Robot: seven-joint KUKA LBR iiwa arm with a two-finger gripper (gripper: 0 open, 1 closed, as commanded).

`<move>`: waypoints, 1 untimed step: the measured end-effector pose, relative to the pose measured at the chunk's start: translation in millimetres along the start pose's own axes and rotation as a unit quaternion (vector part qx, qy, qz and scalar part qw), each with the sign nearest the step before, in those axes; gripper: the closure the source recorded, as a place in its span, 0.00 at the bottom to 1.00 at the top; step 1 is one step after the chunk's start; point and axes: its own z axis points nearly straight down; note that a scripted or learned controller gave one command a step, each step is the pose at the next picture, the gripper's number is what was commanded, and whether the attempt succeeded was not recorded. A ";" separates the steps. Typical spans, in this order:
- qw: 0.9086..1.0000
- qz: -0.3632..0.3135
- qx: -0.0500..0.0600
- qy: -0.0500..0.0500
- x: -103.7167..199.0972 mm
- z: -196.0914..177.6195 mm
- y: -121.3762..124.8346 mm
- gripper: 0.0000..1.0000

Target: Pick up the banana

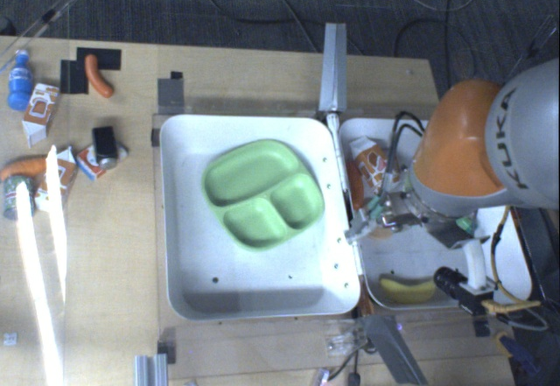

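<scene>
The banana (408, 289) lies flat in the right bin (381, 246), lengthwise along the near wall and just beside it. The gripper (372, 220) hangs over the middle of that bin, apart from the fruit; whether it is released or clenched I cannot tell. A good grasp would likely come straight down on the thick middle and take the banana across its narrow width. The near wall leaves little room on that side, so the approach probably needs care there. The bin floor farther in is bare and gives room. A snack packet (367, 167) sits at the far end, well apart. The left bin (188, 227) holds a green plate (262, 192).
</scene>
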 end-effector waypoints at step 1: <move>0.998 0.056 0.000 0.000 -34.2 -0.5 30.4 0.00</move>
